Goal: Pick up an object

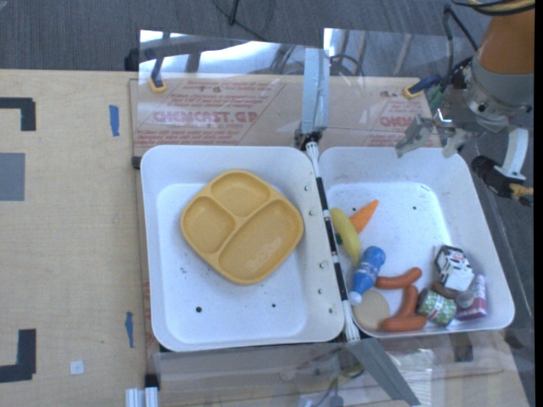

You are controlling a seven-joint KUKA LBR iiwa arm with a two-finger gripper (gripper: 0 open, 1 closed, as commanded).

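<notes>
Worktop: pale wood, blue tape marks, two shallow white bins side by side on it.
Hand: mine, reaching in at the far right corner, above the back rim of the right bin. Nothing between its fingers; how far they stand open I cannot tell.
Left bin: well to the side of my hand, holds a yellow divided plate.
Below my hand, near side of right bin: cluster of small things.
Banana and carrot: yellow banana by the divider, orange carrot touching it, nearest to my hand.
Blue bottle: tilted, just past the banana.
Sausages: two or three reddish ones, one beside a tan disc.
Green can: at the front edge, beside a dark carton.
</notes>
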